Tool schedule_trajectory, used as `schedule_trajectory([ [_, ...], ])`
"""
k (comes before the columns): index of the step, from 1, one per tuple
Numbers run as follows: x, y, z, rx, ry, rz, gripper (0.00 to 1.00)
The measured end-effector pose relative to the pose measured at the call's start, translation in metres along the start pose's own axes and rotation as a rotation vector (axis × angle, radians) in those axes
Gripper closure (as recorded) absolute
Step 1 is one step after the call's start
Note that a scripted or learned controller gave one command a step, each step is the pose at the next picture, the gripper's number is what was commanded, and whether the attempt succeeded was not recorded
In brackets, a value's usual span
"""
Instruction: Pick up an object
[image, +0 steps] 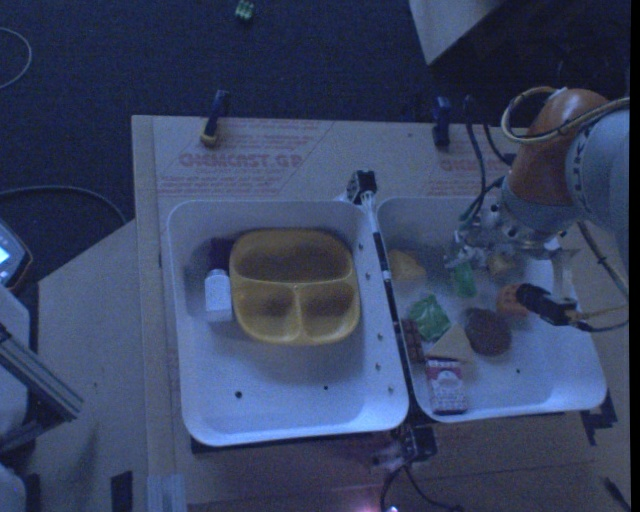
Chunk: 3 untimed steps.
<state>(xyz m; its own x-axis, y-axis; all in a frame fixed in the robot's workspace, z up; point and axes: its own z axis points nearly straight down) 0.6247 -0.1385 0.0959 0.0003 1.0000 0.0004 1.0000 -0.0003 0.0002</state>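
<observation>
My gripper (466, 252) hangs over the back of the right bin (590, 372), reaching in from the right. A small green item (462, 279) sits right beneath its tip; the dim view does not show whether it is gripped. Close by in this bin lie a yellow lump (405, 265), a crumpled green packet (430, 318), a brown round piece (488, 332), a small orange thing (509, 298), a pale wedge (453, 344) and a red and white box (447, 386).
The left bin (215, 400) holds a yellow divided plate (295, 285) with a small white bottle (217, 293) at its left side. A dark bar (410, 340) lies along the right bin's left wall. Clamps (213, 128) stand at the bench's back edge.
</observation>
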Motion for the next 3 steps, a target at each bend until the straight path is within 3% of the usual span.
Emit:
schedule_trajectory([
  [2,-0.011,-0.007,-0.121,-0.009,-0.004,0.0,1.0],
  [3,-0.011,-0.006,-0.13,-0.005,-0.002,-0.001,1.0],
])
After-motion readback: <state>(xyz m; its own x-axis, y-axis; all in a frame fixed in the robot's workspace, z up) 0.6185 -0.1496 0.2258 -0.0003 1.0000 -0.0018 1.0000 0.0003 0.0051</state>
